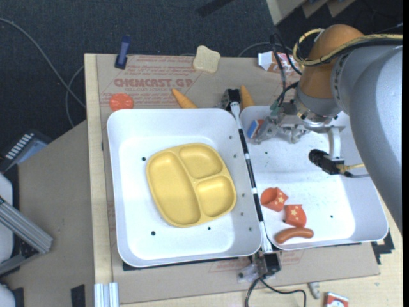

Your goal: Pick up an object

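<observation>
I saw the arm (374,101) reaching in from the right, with the gripper (281,131) down over the far end of the right bin (332,197). I could not tell whether it was clenched or released, and nothing showed as grasped.

A small blue-red block (254,128) sat in that bin's far left corner, just beside the gripper on its left. I could not tell if they touched.

The other pieces lay at the near left of the same bin, well apart from the gripper:
- A red chunk (273,198) lay by the left wall.
- A red wedge (294,215) with yellow spots lay just beside the chunk, nearer the front.
- A sausage (294,235) lay flat along the front wall, close under the wedge.

The left bin (128,146) held a yellow plate (190,183) with three compartments. It lay flat around the middle, turned at a slant.

On the table (153,82) behind the bins I noted:
- a bread slice (206,58) at the far edge
- a carrot (184,99) right at the left bin's far rim
- an orange disc (120,101) near that bin's far left corner
- a blue clip (122,52) hanging over the table's far left edge
- an orange piece (246,96) behind the seam between the bins
</observation>
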You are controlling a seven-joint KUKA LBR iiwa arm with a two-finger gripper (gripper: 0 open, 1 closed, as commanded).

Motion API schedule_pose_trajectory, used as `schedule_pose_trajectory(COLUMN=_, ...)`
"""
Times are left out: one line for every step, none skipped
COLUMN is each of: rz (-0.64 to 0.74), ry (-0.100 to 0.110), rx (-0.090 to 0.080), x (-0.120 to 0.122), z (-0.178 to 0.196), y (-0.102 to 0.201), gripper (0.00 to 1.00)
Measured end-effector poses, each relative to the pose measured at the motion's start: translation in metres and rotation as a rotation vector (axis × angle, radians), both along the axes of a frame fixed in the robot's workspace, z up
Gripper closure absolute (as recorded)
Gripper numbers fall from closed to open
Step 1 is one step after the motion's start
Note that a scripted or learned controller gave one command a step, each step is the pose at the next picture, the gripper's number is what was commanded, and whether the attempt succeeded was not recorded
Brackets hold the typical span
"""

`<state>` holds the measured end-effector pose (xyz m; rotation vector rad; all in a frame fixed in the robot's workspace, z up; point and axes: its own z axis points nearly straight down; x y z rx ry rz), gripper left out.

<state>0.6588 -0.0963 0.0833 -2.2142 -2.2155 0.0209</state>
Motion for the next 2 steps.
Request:
schedule_pose_trajectory(rz=0.001, ry=0.004, rx=-0.001, x=0.0033, z=-0.0006, y=-0.0027, gripper=0.00)
schedule_pose_trajectory(rz=-0.001, ry=0.004, rx=-0.004, x=0.0032, z=-0.0008, y=-0.0004, gripper=0.00)
